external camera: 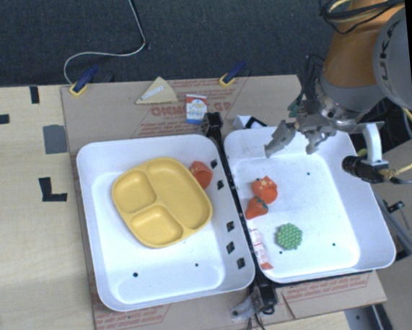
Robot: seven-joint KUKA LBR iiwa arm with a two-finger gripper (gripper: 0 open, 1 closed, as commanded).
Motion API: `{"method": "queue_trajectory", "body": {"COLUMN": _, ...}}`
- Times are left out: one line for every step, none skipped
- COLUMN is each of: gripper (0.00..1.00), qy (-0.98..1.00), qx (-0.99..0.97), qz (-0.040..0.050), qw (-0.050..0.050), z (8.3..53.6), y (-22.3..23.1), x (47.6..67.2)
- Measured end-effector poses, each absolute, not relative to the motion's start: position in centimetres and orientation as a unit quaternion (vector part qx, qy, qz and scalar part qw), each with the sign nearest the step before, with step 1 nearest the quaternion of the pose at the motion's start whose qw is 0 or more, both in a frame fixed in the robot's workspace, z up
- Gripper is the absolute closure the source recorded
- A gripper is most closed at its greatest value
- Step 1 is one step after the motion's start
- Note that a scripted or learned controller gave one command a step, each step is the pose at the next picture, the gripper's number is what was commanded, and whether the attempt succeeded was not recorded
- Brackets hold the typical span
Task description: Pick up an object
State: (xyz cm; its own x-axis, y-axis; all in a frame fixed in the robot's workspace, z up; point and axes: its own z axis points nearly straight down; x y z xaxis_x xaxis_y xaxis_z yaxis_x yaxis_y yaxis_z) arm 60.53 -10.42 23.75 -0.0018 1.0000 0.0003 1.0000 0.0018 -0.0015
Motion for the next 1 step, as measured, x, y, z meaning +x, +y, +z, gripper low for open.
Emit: {"method": "queue_trajectory", "body": {"gripper": 0.00, "qy": -0.708, "qx": -0.706, "qz": -0.0007, "qw": 0.000, "z": 8.62, "y": -10.15, "x": 60.37}}
